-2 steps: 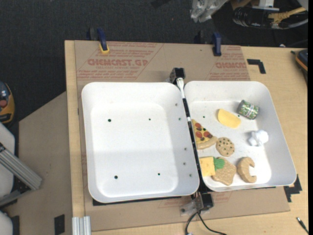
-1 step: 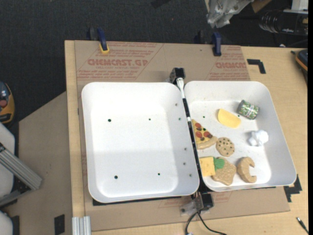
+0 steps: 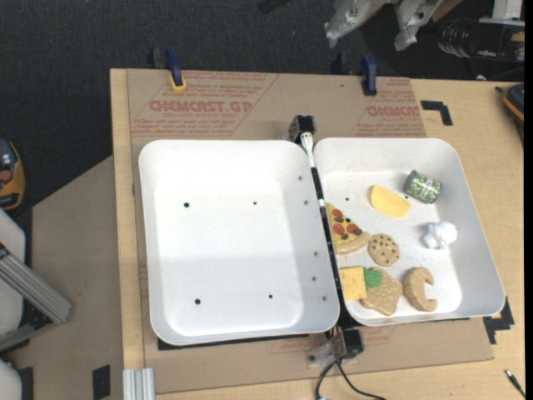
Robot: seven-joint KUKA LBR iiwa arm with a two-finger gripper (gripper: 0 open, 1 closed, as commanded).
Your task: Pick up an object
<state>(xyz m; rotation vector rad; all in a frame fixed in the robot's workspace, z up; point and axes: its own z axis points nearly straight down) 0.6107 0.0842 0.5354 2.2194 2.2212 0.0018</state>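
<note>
In the camera view the arm is cut off by the top edge of the frame, so its links and orange band cannot be made out; what shows is the tool (image 3: 375, 25), hanging high over the dark floor beyond the far edge of the counter (image 3: 75, 223), with its two pale fingers (image 3: 343, 22) spread apart, pointing downward and pinching nothing. Everything on the counter lies nearer the camera than the tool. Well below it sits the right bin (image 3: 466, 190), which carries all the loose things: a small green-and-white can (image 3: 422, 187) lying on its side nearest the tool, a yellow wedge (image 3: 390, 201) just left of it, a crumpled white lump (image 3: 438, 235) that is hard to tell from the white floor of the bin, a pizza slice (image 3: 344, 227) against the wall shared with the other bin, a round cookie (image 3: 383, 249), a brown wrench-shaped piece (image 3: 420, 289), and farthest from the tool a yellow block (image 3: 353, 282) touching a green bit and a tan toast-like piece (image 3: 383, 297), whose exact overlap is unclear. The left bin (image 3: 158, 223) lies below and to the left of the tool, showing four dark dots on its floor. Two blue clamps (image 3: 175, 67) grip the far edge of the board.
</note>
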